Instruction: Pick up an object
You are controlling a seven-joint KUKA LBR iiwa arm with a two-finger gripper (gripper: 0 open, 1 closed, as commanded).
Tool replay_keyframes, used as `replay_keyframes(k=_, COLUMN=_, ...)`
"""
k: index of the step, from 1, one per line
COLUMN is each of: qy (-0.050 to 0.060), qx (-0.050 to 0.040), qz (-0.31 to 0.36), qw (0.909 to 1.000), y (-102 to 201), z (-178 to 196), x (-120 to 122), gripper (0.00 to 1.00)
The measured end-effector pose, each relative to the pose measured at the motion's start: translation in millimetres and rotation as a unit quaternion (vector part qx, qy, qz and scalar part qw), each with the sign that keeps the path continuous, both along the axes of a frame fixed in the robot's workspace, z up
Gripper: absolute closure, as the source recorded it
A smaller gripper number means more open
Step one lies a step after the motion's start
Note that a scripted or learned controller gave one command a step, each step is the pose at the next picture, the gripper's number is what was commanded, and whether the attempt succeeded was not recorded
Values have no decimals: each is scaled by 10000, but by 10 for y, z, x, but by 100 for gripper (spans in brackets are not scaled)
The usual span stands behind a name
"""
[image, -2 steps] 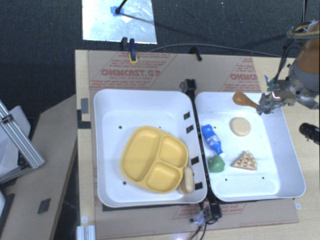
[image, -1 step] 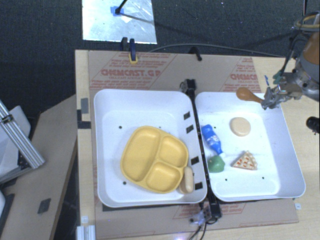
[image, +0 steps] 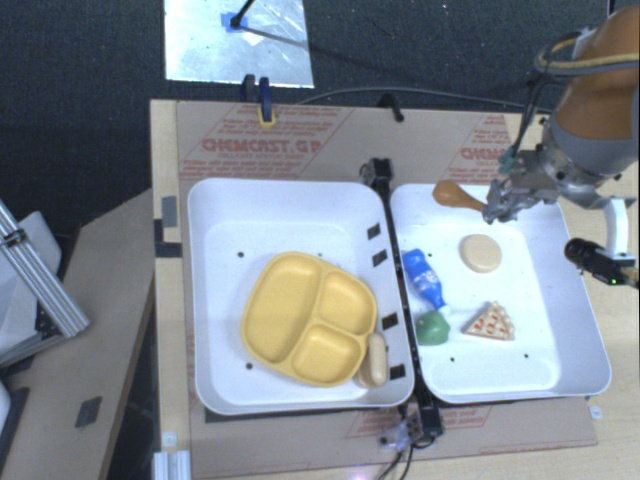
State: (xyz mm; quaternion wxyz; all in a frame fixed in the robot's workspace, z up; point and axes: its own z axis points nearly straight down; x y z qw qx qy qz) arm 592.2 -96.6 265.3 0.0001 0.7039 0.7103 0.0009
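In the right bin (image: 560, 363) lie a blue bottle (image: 423, 277), a green piece (image: 433, 327), a round beige piece (image: 481, 253), a pizza-slice piece (image: 489, 322) and an orange-brown piece (image: 456, 195) at the back rim. My gripper (image: 497, 211) hangs over the back of this bin, just right of the orange-brown piece and above the round beige piece. Nothing shows between its fingertips.
The left bin (image: 225, 218) holds a yellow divided tray (image: 308, 317) with a tan bread-like piece (image: 375, 359) at its front right corner. A black divider (image: 390, 258) runs between the bins. A black part (image: 590, 258) of the arm sticks out over the right rim.
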Motion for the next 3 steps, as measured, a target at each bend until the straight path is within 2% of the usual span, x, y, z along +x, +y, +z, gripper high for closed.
replay_keyframes(k=1, qy=-1, qx=5, qz=5, qw=10000, y=593, z=-103, x=-31, gripper=100)
replay_keyframes(k=2, qy=-7, qx=5, qz=7, qw=10000, y=1201, z=-91, x=17, gripper=100)
replay_keyframes(k=3, qy=-1, qx=2, qz=2, qw=10000, y=1763, z=-262, x=139, gripper=100)
